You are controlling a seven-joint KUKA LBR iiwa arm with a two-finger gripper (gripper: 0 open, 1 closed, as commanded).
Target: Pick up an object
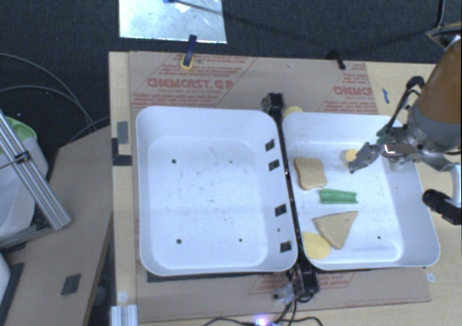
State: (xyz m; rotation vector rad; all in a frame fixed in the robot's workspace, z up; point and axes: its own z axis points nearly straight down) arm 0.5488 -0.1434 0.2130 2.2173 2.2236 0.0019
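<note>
My gripper [359, 161] hangs over the upper middle of the right bin [411, 195], reaching in from the right. A small yellow piece [351, 154] lies right beside its tip. Just left of it lies a tan bread-shaped slice [310, 172]. Below that sit a green bar [337, 195], a tan wedge [337, 226] and a yellow round piece [315, 246]. Nothing shows between the fingers.
The left bin [209, 187] lies beside the right one, with a black clipped divider [285, 187] between them. A small yellow ball [292, 111] rests just beyond the bins' far rims. Both bins stand on a cardboard-covered bench [216, 79].
</note>
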